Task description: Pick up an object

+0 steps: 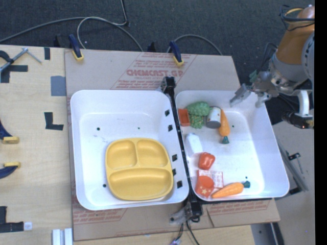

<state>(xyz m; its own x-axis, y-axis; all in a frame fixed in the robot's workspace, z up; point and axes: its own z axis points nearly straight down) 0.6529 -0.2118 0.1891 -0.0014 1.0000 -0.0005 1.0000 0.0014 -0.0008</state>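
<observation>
Near edge: I see cables (186, 219) hanging off the front of the tabletop (30, 137), below the seam where the two bins meet.
Right bin, front: a carrot (228, 189) lies along the near wall of the right bin (265, 142), tip to the left, just beside a red-and-white packet (208, 181).
Right bin, middle: I make out a red pepper (206, 160) and, just behind it, a small white piece (193, 142), both close to the divider side.
Right bin, back: a green broccoli-like toy (198, 111), an orange-red block (184, 117), a grey can (214, 117) and a second carrot (224, 128) crowd together near the far left corner.
Gripper: the gripper (247, 94) hangs over the far right rim of the right bin, fingers spread apart with nothing between them.
Object to gripper: the second carrot and the can are the nearest things to it, lying to its left and toward me, clearly apart from it.
Open room: the right half of the right bin's floor is bare white, from the gripper down to the front carrot.
Left bin: a yellow divided plate (139, 168) sits toward the front right of the left bin (92, 116), close to the divider.
Surface: both bins rest on a cardboard sheet (127, 70) held by blue clamps (75, 47) at the far edge; pale wood with dark tape marks shows at left.
Beyond: dark carpet (194, 9) with a thin cable (107, 22) looping across it.
</observation>
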